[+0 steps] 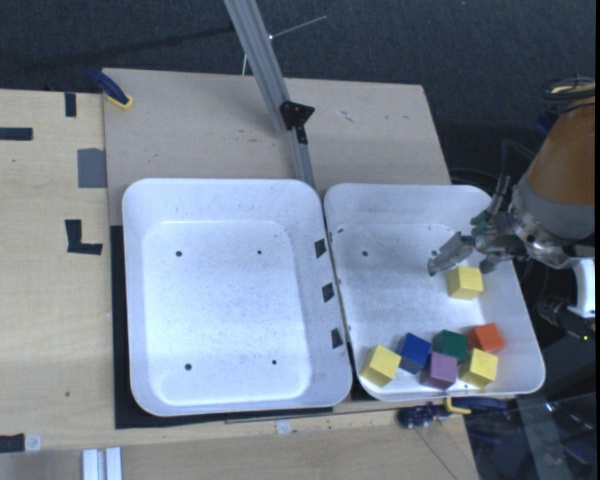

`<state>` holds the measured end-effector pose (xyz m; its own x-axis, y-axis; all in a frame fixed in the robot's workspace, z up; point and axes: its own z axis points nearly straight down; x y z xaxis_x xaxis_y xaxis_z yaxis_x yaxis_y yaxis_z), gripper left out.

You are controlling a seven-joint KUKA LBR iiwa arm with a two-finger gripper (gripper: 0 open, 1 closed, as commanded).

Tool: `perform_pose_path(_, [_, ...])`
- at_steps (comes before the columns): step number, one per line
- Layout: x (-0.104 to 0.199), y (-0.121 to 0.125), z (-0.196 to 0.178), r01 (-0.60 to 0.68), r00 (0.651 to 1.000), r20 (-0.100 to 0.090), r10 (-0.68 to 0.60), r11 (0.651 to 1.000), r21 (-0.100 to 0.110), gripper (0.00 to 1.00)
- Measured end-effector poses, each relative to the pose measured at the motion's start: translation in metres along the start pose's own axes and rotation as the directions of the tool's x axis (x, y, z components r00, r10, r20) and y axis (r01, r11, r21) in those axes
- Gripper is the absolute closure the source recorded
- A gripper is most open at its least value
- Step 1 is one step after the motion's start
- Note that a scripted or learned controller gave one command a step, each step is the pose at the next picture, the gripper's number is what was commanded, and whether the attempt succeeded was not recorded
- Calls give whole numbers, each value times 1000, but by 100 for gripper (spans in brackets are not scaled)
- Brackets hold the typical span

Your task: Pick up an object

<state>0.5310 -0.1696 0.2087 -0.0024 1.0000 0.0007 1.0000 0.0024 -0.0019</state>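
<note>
A: Item one?
B: Yellow cube, lone, right bin, mid-right floor. Just beside it, up-left: the hand, fingers apart, clamped on nothing. Likely lined up for this cube, since it stands clear of the others.

A: Other stock?
B: Cluster along that bin's near wall: second yellow cube, blue cube, green cube, purple cube, orange cube, third yellow cube. Packed close, so harder to grip.

A: Surroundings?
B: Left bin alongside, both on the table.
</note>
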Motion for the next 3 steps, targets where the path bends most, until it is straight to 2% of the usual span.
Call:
perform_pose_path(1, [0,0,0,0,1000,0,0,1000,0,0])
perform_pose_path(2, [-3,-3,44,-2,1000,0,2,1000,4,0])
perform_pose_path(3, [3,3,104,-1,1000,-1,1,1000,5,0])
